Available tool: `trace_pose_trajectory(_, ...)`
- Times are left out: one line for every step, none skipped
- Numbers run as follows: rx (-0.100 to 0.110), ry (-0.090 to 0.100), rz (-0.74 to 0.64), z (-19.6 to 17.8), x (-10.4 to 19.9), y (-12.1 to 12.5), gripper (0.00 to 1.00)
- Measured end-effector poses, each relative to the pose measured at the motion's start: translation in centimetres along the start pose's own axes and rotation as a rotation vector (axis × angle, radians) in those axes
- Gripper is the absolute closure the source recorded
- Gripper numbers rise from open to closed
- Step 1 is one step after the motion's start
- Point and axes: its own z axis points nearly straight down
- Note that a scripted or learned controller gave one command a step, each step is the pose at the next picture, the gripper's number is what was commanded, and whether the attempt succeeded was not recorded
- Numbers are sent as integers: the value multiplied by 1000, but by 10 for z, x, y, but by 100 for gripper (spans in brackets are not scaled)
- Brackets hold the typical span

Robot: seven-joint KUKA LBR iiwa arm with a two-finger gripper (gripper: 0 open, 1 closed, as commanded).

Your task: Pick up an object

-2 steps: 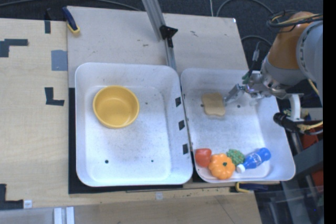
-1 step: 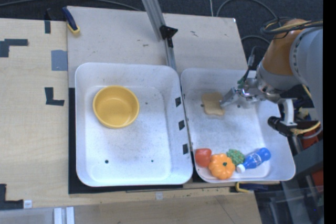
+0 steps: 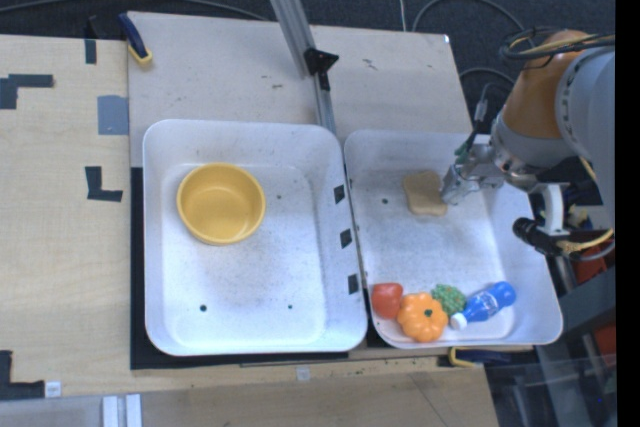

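A tan, bread-like piece [image 3: 425, 194] lies in the upper middle of the right bin [image 3: 385, 165]. My gripper [image 3: 455, 190] is low in that bin, right at the tan piece's right edge, reaching in from the right. Along the bin's front edge lie a red tomato-like object [image 3: 387, 297], an orange pumpkin [image 3: 422, 316], a small green item [image 3: 449, 297] and a blue and white bottle [image 3: 484, 304]. A yellow bowl [image 3: 221, 203] stands in the upper left part of the left bin [image 3: 250, 320].
A slanted metal pole [image 3: 290, 5] runs from the top of the view down to the divide between the bins. Cables lie behind the right bin. A blue and yellow tool [image 3: 135, 38] rests at the bench's back left.
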Motion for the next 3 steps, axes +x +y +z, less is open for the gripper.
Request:
trace_pose_trajectory(2, 0, 1, -63, 4, -1, 100)
trace_pose_trajectory(3, 0, 1, -99, 4, 0, 100)
trace_pose_trajectory(6, 3, -3, -112, 53, -10, 100)
